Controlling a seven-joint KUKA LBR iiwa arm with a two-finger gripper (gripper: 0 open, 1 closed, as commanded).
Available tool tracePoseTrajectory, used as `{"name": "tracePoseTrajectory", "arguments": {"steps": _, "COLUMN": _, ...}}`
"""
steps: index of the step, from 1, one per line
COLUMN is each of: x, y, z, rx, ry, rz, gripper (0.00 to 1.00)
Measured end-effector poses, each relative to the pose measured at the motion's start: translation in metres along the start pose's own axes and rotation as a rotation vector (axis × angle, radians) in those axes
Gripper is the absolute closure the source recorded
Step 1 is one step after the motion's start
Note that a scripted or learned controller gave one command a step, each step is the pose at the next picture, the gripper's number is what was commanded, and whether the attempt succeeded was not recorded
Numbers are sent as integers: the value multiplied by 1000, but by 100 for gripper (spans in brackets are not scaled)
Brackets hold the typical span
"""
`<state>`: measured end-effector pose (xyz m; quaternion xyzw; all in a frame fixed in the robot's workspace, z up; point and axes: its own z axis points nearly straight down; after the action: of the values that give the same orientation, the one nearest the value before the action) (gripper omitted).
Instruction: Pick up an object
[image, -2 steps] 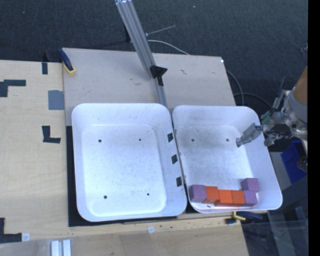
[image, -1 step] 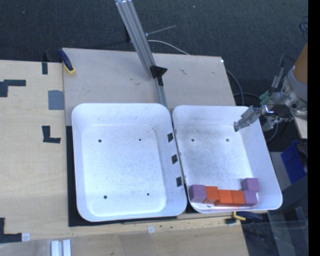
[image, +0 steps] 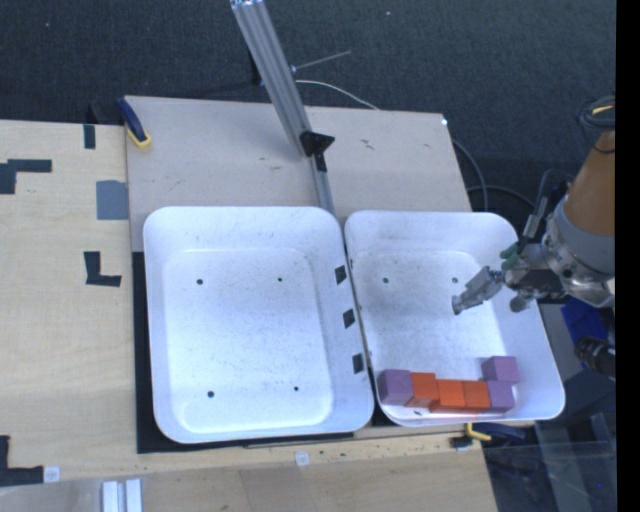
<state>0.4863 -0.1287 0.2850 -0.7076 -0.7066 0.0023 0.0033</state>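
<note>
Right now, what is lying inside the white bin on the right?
Along the right bin's near edge lies a row of blocks: purple block, orange blocks, and purple blocks at the right end. The gripper hangs above the bin's floor, hiding a little of it.

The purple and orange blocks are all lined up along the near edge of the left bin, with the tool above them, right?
Not quite: the camera view shows the purple and orange blocks along the near edge of the right bin, not the left. The tool is above them.
</note>
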Motion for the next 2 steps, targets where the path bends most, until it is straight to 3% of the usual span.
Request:
{"name": "tracePoseTrajectory", "arguments": {"steps": 1, "x": 14, "y": 44, "z": -43, "rx": -13, "ry": -3, "rz": -6, "gripper": 0}}
{"name": "tracePoseTrajectory", "arguments": {"steps": 2, "x": 16, "y": 84, "z": -30, "rx": -7, "ry": -3, "rz": -3, "gripper": 0}}
